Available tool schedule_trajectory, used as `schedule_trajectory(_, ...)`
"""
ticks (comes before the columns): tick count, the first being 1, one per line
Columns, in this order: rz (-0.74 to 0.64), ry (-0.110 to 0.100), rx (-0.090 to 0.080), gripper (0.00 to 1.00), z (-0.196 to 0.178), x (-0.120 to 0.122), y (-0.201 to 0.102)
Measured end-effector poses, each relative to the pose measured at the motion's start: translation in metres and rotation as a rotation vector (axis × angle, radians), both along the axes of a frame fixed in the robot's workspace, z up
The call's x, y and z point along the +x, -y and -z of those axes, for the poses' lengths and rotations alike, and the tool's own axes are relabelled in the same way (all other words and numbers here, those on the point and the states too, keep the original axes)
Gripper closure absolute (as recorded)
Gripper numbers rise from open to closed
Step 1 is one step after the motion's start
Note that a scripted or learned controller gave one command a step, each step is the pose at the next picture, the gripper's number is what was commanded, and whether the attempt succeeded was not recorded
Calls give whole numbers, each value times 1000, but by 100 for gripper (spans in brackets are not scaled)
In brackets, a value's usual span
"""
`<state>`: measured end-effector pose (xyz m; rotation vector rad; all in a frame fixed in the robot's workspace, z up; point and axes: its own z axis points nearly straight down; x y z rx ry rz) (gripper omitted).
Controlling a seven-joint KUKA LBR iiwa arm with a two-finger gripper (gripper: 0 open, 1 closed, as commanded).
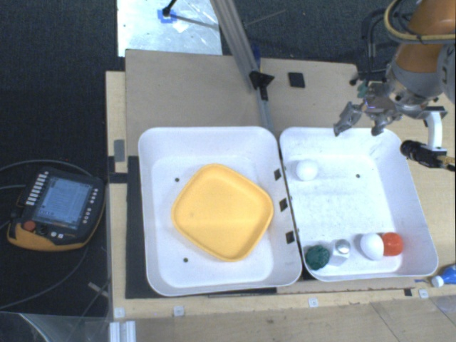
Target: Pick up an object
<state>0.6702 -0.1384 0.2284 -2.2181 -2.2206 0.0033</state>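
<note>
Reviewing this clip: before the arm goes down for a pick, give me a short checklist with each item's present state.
1. Two-finger gripper above the right white bin: ok, at its far edge.
2. Fingers open, nothing between them: ok.
3. Gripper over a target: not ok; the small white ball lies apart from it.
4. Near-edge cluster graspable singly: not ok; green ball, silver piece, white egg, orange ball crowd together.
5. Yellow square plate in the left bin: ok.

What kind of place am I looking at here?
Most likely a robotics lab test bench. An arm's hand hangs over two white bins holding small test items, and a handheld robot control pendant lies on the dark floor beside it.
</note>
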Motion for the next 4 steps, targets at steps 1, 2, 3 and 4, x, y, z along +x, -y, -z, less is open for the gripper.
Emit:
schedule_trajectory(1, 1, 0, 0, 0, 58, -8, -5)
schedule_trajectory(2, 1, 0, 0, 0, 110, -18, -9)
schedule_trajectory(3, 1, 6, -1, 100, 96, -16, -9)
schedule_trajectory(4, 1, 8, -1, 100, 50, -17, -1)
